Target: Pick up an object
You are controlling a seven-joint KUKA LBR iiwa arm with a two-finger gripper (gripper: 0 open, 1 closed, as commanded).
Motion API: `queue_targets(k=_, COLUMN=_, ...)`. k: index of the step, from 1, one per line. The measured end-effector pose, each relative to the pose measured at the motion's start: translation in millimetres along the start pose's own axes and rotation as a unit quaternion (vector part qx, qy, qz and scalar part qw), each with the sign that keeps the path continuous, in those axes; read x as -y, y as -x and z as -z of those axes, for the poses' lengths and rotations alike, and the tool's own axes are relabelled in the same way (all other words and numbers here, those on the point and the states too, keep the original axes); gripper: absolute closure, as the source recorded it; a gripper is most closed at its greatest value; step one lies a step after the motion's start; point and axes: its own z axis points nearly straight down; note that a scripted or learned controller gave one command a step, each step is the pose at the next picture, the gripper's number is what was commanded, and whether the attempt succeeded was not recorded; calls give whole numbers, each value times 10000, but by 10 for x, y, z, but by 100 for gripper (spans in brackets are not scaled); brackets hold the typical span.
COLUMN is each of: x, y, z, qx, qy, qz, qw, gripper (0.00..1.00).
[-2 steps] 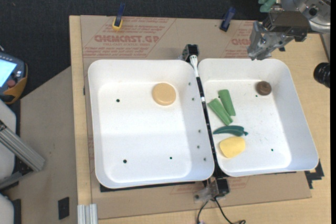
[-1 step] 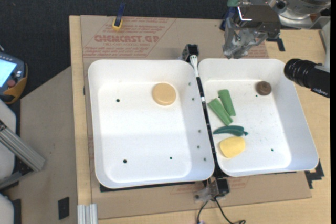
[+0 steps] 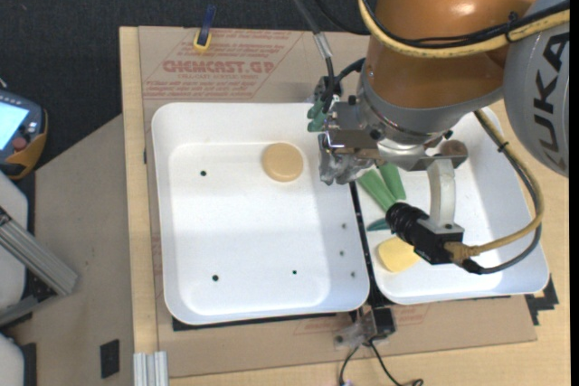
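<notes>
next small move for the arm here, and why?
Probably a short shift left toward the round tan disc, then descend. The gripper sits over the divide between the two bins, with nothing visibly held. The disc lies alone in the left bin, well exposed, while the green piece and the yellow piece are partly under the arm.

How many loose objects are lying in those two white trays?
3: a tan disc in the left bin; a green piece and a yellow piece in the right bin. The arm may hide more.
</notes>
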Motion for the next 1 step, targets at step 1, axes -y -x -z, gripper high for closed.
queue_targets(k=1, x=-14, y=-164, z=1517, qx=-50, qy=168, qz=18, qw=9998, gripper=100)
